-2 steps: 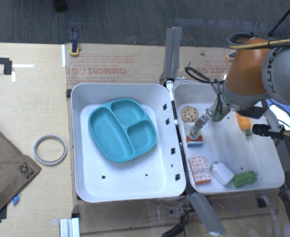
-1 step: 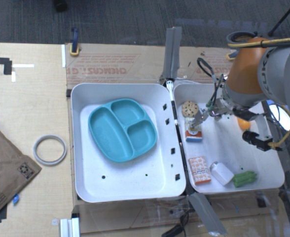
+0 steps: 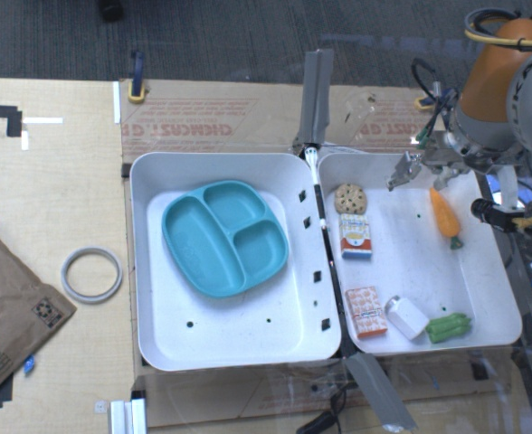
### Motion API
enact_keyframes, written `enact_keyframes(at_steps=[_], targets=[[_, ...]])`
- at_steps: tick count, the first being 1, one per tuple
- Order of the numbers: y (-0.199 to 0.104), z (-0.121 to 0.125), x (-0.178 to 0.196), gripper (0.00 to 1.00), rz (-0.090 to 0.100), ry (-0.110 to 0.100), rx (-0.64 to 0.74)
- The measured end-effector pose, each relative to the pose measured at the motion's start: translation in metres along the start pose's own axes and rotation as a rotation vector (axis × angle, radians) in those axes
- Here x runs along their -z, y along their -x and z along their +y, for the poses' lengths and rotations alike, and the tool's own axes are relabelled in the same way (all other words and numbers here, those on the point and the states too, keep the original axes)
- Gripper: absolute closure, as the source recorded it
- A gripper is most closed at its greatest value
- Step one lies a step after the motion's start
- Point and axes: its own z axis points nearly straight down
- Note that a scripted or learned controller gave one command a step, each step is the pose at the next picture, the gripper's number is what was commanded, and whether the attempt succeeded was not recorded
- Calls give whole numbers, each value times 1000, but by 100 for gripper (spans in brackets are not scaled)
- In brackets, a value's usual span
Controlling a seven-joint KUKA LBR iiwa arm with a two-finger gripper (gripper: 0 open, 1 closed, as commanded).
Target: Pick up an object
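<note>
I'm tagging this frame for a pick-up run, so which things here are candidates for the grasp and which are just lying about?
For the job:
gripper, over the right bin
cookie
carrot
small carton
orange box
white block
green vegetable

Lying about:
blue divided plate, in the left bin
tape roll
cardboard box

A pale wooden bench (image 3: 49, 197) spreads to the left, bearing a roll of tape (image 3: 91, 273) and a brown cardboard box (image 3: 8, 310) at its left edge; dark grey carpet floor (image 3: 248, 16) runs along the far side
</note>
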Motion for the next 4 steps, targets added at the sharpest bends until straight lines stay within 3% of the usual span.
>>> enact_keyframes(at_steps=[1,2,3,4], targets=[[-4,0,49,0,0,0,62],[31,0,145,0,0,0,239],[58,-1,59,0,1,-2,273],[53,-59,-45,0,6,1,304]])
